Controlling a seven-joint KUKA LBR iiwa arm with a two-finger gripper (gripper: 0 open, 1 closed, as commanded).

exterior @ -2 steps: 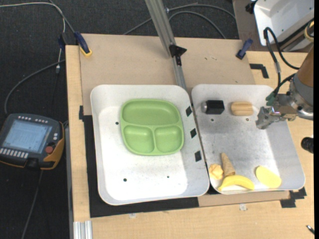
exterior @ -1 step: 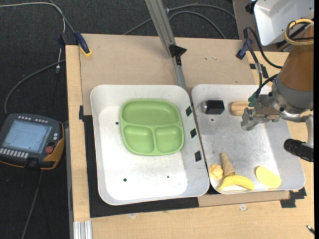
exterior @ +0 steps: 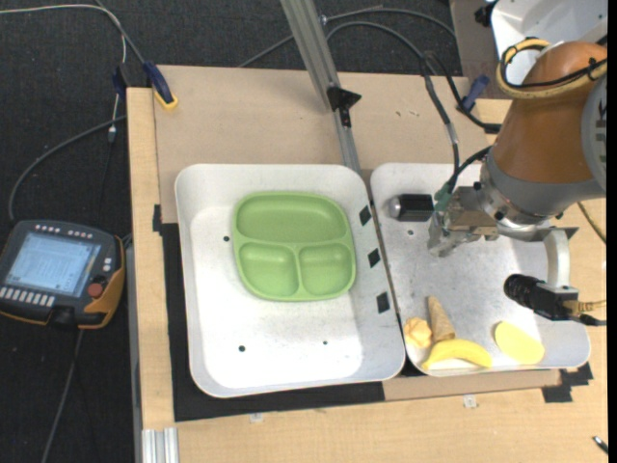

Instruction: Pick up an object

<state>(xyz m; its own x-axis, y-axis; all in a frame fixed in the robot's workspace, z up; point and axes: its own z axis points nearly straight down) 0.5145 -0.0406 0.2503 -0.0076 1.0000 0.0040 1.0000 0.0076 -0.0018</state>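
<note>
No writing can be read anywhere. The left bin (exterior: 202, 355) holds a green divided plate (exterior: 293, 245). In the right bin's (exterior: 415, 177) near end lie a banana (exterior: 457, 355), long axis left-right, a cone (exterior: 441, 317) pointing far, and a yellow slice (exterior: 519, 342). The jaws (exterior: 440, 243) hang above; how open they are cannot be told.

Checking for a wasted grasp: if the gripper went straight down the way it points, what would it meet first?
Probably bare floor of the right bin; the gripper hangs apart from the banana, though depth is unclear.
</note>
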